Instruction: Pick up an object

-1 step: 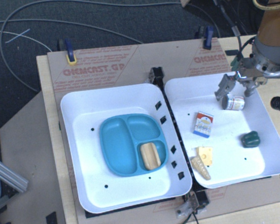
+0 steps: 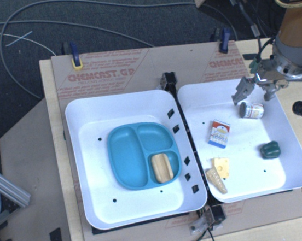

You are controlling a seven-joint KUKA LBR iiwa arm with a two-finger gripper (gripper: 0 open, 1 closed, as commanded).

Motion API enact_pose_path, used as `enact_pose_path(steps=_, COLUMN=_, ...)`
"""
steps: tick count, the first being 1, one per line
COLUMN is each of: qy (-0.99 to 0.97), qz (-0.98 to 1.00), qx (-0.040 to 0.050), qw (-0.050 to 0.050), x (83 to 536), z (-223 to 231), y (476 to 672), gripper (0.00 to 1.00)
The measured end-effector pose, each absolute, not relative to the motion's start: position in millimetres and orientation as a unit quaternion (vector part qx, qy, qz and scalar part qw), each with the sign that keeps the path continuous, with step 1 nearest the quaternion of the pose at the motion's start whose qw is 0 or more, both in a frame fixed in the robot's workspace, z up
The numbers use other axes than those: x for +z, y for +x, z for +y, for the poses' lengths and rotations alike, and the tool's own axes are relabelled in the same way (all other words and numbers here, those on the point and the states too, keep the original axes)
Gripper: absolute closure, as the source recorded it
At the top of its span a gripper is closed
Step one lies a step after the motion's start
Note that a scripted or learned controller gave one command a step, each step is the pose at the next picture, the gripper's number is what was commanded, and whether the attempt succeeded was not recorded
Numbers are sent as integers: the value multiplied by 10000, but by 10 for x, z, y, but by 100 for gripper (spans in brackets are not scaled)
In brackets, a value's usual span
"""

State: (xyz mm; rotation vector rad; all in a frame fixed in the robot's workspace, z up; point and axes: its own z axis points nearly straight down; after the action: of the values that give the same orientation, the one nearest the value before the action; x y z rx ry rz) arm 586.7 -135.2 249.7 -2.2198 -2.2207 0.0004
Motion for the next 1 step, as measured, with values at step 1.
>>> enact_pose_path(steps=1, qy=-7073, qz=-7069, qx=11, qw=26, x=2044, z=-1279, y=5829, gripper=0)
